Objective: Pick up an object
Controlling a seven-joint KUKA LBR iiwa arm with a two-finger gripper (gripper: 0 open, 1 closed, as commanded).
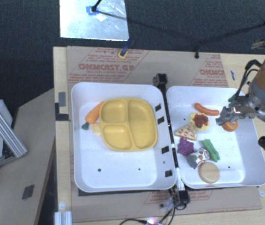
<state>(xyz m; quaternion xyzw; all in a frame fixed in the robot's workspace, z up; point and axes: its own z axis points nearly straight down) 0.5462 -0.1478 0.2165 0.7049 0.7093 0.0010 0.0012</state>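
White plastic frames the scene: two shallow bins sit side by side, the left bin (83, 172) holding a yellow divided plate (125, 124) with a carrot (94, 112) against its 9 o'clock edge. In the right bin (254, 172), the gripper (228, 118) hangs at about 2 o'clock near the far wall, over an orange object (231, 125); whether its fingers are closed or spread cannot be told. A sausage (206, 109), pizza slice (186, 132), purple toy (185, 147), green piece (210, 149) and tan disc (209, 172) crowd the centre, leaving bare floor along the 3 to 5 o'clock rim.
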